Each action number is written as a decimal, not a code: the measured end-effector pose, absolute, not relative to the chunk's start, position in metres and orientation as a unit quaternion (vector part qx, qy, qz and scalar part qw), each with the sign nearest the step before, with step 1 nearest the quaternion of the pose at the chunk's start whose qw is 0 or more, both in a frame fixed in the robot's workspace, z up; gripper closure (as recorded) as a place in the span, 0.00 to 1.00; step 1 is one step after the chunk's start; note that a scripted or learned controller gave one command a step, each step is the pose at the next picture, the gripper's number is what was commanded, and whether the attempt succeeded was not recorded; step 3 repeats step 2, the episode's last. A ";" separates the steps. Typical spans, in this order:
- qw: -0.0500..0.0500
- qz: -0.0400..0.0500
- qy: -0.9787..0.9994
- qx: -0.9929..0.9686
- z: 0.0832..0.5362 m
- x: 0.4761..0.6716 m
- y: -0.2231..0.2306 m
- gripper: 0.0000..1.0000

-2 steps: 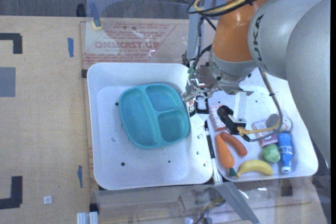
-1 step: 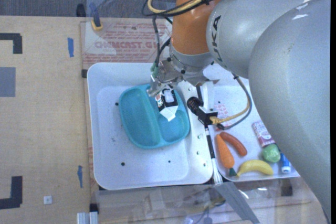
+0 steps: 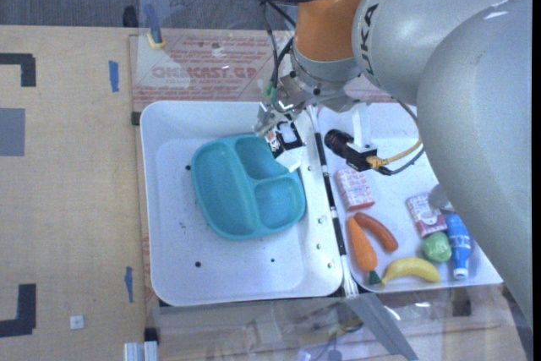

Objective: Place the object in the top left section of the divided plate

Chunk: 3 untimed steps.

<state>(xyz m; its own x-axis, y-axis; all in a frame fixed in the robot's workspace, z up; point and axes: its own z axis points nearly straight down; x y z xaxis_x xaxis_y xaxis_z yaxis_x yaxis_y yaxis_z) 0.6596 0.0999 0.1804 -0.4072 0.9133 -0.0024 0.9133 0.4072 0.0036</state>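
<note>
the hand (image 3: 275, 124) hangs over the upper right rim of the divided plate (image 3: 247, 188), which lies in the left bin (image 3: 169, 266) on the desk (image 3: 68, 182). whether the hand is clenched on anything i cannot tell: its tips are a small dark-and-white tangle against the bin, and no object is clearly visible between them.

the relation that matters is hand to plate. the plate lies down and to the left of the hand, tilted so that its single long compartment runs along the left side and two smaller ones sit on the right, one just below the hand. judged in this view, the top left section is the upper end of that long compartment, a short way left of the hand and slightly lower.

the loose things lie well apart in the right bin (image 3: 397, 131): a wrapped packet (image 3: 354, 188), a carrot (image 3: 363, 246), a sausage (image 3: 376, 231), a banana (image 3: 412, 270), a green ball (image 3: 436, 248) and a small blue bottle (image 3: 458, 245). if the hand is in fact carrying nothing, the object must come from there first.
</note>
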 end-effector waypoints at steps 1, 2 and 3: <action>0.000 0.000 0.872 0.489 0.185 0.618 0.083 1.00; 0.003 0.001 0.896 0.444 0.186 0.660 0.079 1.00; 0.003 0.001 0.896 0.444 0.186 0.660 0.079 1.00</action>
